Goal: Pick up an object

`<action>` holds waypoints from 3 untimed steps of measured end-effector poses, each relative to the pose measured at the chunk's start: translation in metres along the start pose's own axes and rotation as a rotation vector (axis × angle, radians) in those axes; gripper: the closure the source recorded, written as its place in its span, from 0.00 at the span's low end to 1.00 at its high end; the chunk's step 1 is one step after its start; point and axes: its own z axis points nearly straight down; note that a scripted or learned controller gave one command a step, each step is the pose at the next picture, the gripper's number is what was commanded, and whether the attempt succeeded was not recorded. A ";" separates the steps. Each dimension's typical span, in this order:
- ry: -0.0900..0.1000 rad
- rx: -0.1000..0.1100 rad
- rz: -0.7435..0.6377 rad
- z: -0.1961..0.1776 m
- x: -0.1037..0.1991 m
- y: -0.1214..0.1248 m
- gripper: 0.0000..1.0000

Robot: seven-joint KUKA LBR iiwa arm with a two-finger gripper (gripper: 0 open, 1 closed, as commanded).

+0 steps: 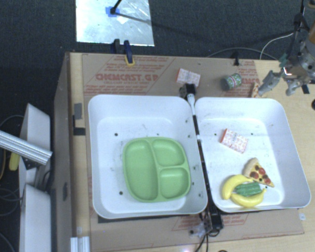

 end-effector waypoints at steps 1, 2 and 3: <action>0.000 0.001 0.001 0.068 -0.011 -0.032 0.00; 0.000 0.002 0.002 0.092 -0.011 -0.093 0.00; 0.001 0.003 0.002 0.161 -0.009 -0.128 0.00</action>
